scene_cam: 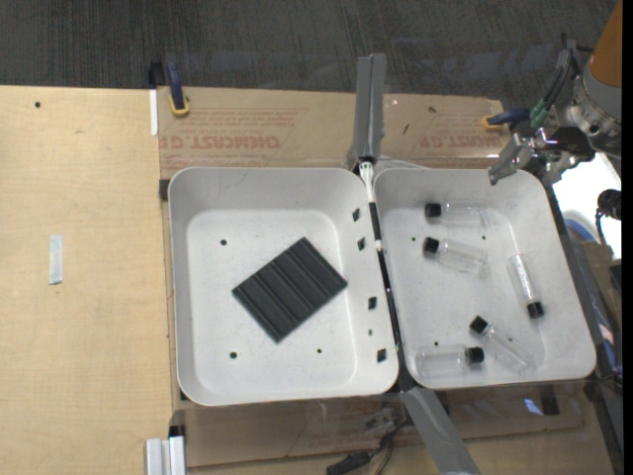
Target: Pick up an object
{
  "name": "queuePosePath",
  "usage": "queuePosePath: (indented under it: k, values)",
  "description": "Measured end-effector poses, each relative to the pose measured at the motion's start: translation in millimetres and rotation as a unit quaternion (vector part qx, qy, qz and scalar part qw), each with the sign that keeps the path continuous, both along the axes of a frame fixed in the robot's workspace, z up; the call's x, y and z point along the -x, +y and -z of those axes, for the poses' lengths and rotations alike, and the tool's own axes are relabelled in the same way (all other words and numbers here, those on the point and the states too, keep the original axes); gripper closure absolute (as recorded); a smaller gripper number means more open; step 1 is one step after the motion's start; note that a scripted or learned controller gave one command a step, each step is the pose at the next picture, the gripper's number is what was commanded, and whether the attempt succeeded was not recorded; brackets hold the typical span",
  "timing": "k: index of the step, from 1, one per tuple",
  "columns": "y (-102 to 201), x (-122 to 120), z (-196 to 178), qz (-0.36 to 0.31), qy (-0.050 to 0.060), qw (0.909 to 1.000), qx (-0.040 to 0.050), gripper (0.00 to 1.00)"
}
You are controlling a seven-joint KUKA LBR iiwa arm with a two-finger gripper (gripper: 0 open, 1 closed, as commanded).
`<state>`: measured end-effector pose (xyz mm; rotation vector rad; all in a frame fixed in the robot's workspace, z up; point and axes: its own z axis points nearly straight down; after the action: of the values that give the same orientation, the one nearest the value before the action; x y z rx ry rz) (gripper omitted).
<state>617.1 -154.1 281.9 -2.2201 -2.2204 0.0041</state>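
Arm (603, 77): grey with an orange band, at the upper right of the frame, over the far right corner of the right bin
Gripper (524, 161): at the upper right rim of the right bin; nothing seen between its tips; whether they are spread or pressed together cannot be told
Left bin (188, 265): shallow, white, centre of the frame
Ribbed pad (290, 288): dark grey, rectangular, grooved, lying flat and turned at a slant in the middle of the left bin
Right bin (564, 285): shallow, white, touching the left bin along a hinged centre line
Vials (455, 254): five clear tubes with black caps, all lying on their sides in the right bin; two near its upper left, one (523, 283) at the right, two (499, 342) near its lower edge
Cardboard sheet (257, 132): brown, under the far edge of both bins; red printing upside down, reading "CHEMCRST .GP" as far as legible
Clamps (176, 95): yellow and blue, one at the upper left of the cardboard, one (502, 120) at its upper right
Bench (79, 265): light wood, left of the frame
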Motion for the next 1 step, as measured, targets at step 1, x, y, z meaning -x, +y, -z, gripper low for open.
queuePosePath:
  k: [1]
  values:
    - [3.0, 23.4, 120.5, -0.047, 0.0, 0.9989, -0.0003, 0.0]
